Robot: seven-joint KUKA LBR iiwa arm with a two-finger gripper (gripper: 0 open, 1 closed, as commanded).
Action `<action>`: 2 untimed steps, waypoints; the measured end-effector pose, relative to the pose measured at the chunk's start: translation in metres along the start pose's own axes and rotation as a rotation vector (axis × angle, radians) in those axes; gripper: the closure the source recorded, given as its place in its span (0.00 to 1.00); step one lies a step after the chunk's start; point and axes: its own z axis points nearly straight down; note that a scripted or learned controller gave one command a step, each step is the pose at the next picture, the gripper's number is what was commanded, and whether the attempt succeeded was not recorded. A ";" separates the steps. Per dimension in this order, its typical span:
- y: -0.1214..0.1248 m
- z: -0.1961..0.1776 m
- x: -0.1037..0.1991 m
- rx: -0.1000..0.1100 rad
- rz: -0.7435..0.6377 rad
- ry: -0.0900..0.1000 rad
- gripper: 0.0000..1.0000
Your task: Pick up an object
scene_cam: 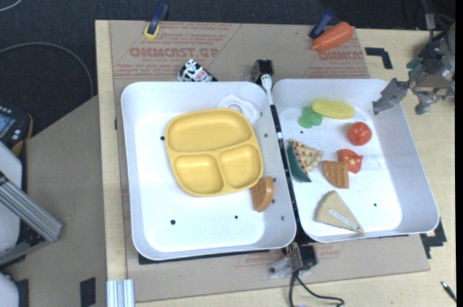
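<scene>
The nearest candidate for picking is the red tomato (pixel 359 132), which lies in the right bin (pixel 405 175) toward its far right part, apart from its neighbours. Just beside it, toward the front, there is a smaller red piece (pixel 351 160) touching a waffle-like piece (pixel 335 174), then a pizza slice (pixel 304 157) near the dividing edge, a cheese wedge (pixel 336 212) at the front, and a yellow corn cob (pixel 332 108) with a green leaf (pixel 311 117) at the back.

The gripper (pixel 402 100) hangs over the right rim of this bin, at the back corner. Its two fingers are spread wide and nothing is between them. The tomato is therefore to the left of the gripper and a little toward the front, near but not under it.

To do this step well, we judge that we should bring the gripper over the tomato first, centre it between the fingers, and only then go down. The tomato is round, so it may roll away if one finger touches it earlier than the other. We should also keep away from the bin wall during the descent.

In the left bin (pixel 145 211) we see a yellow divided plate (pixel 214 151) and a small brown piece (pixel 263 193) just beside it.
</scene>
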 end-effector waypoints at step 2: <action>0.004 0.057 0.002 -0.005 -0.003 0.000 0.00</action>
